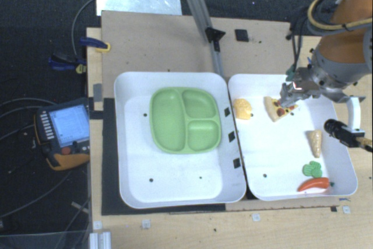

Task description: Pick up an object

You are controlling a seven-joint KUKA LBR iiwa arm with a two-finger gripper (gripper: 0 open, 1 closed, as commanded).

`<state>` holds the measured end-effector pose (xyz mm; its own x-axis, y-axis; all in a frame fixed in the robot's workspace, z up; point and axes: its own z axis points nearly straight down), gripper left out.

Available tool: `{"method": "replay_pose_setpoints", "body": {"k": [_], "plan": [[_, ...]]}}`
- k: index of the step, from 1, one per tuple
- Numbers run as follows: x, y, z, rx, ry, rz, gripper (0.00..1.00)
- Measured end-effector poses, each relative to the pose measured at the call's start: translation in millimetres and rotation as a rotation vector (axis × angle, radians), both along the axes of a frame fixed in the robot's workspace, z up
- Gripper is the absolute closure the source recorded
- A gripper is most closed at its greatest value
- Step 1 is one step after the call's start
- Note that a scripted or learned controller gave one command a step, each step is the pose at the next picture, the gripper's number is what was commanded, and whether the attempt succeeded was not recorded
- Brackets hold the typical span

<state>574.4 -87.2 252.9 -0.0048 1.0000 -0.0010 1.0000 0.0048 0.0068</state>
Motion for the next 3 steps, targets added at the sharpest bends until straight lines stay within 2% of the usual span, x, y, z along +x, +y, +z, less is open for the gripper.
{"method": "replay_pose_setpoints", "body": {"k": [1,2,3], "plan": [[-4,53,0,0.003,0.006,0.005,1.00],[-2,108,-16,0.003,0.007,0.006,1.00],[9,169,-27,0.003,0.005,0.006,1.00]]}}
